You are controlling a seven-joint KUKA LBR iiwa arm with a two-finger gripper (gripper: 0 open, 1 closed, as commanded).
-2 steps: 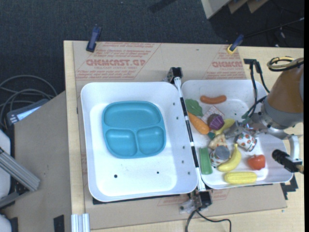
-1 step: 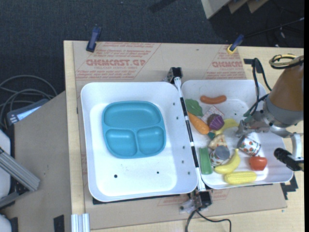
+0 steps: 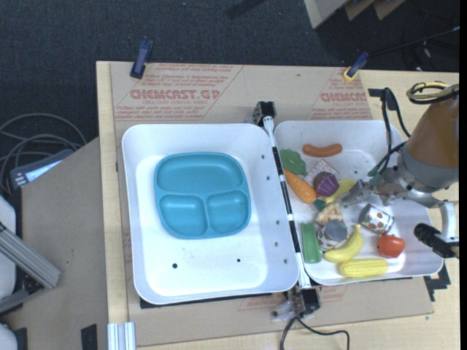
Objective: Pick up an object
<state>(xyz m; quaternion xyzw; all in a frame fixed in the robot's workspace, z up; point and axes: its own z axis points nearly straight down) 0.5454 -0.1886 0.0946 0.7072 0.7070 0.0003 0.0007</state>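
Broad desk [image 3: 182, 93] under cardboard sheeting, clamped at the back corners, presumably to keep the surface from shifting. Two white bins side by side: left bin [image 3: 142, 195] carrying just a blue divided plate [image 3: 203, 194], likely a drop-off spot; right bin [image 3: 408, 265] crowded with toy food, the pick source. Grey arm with orange band [image 3: 432, 141] reaching in from the right, wrist low over the right bin's middle. Gripper [image 3: 365, 195] down among the toys near a small printed can [image 3: 376, 218]; impossible to tell how wide it stands or whether anything is caught in it. Candidates packed close: sausage [image 3: 322, 150] at the back, carrot [image 3: 300, 186], purple piece [image 3: 325, 184], green stick [image 3: 309, 240] along the left wall, banana [image 3: 349, 246], corn cob [image 3: 363, 268], tomato [image 3: 391, 246]. Tight clutter probably makes a clean single pick awkward.
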